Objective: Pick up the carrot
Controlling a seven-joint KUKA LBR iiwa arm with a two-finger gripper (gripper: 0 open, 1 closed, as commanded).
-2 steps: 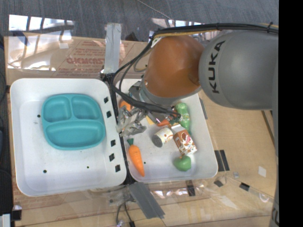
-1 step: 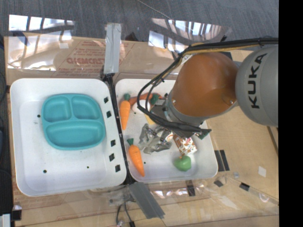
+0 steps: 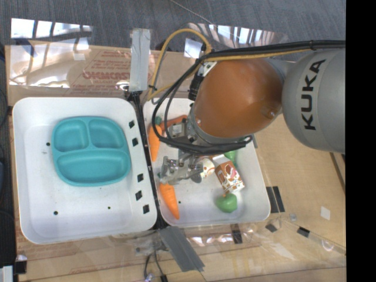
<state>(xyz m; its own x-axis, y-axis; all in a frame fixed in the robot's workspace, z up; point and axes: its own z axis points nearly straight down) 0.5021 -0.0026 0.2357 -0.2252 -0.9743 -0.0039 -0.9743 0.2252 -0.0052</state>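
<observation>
- The carrot [image 3: 169,198] is orange, tapered and lying flat in the right-hand white bin [image 3: 258,213], near that bin's front left corner.
- Its thick end points toward the bin's middle; its narrow tip points toward the bin's front wall.
- It lies just beside the bin's left wall.

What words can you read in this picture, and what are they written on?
"KUKA": black letters on the grey arm.
Red print on the clear sheet behind the left bin: too blurred to read.
Label on the small carton in the right bin: too small to read.
</observation>
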